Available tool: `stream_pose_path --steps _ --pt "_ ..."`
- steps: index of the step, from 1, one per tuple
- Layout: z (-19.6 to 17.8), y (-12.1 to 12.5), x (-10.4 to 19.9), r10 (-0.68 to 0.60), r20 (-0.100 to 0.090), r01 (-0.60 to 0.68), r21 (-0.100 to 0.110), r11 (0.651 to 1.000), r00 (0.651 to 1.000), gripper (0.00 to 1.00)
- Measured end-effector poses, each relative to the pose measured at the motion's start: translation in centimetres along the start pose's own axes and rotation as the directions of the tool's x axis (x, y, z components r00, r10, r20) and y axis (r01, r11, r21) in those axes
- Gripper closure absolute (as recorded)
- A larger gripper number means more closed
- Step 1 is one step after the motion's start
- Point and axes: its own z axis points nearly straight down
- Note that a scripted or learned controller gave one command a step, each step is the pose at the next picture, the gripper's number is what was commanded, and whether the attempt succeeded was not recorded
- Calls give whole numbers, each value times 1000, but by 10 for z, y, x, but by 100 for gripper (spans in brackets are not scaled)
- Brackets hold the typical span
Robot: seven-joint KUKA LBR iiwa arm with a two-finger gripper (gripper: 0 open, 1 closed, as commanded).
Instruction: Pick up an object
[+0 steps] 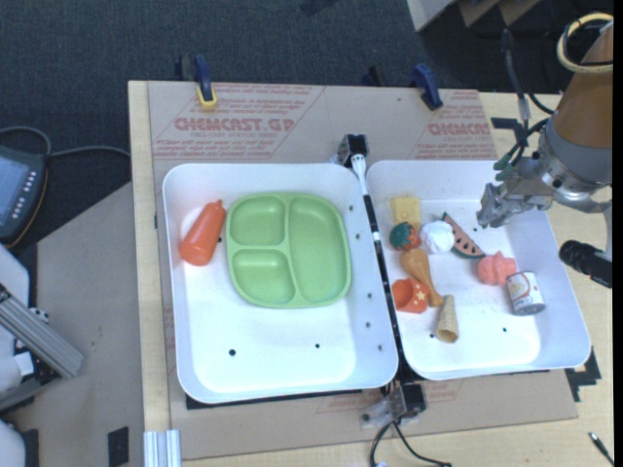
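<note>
Here the approach step is judged to be in hand: the gripper (494,212) is poised over the right bin (560,343), just above the watermelon slice (461,238), with nothing seen between its fingers; whether it is released or clenched cannot be told. The toys are clustered together in that bin, the pink toy (495,268) and small can (526,293) nearest. A descent onto one piece is called for next
</note>
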Motion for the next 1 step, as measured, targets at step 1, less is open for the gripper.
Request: stream_pose_path --steps 1 --pt "6 -28 38 0 0 0 0 1000 1000 100"
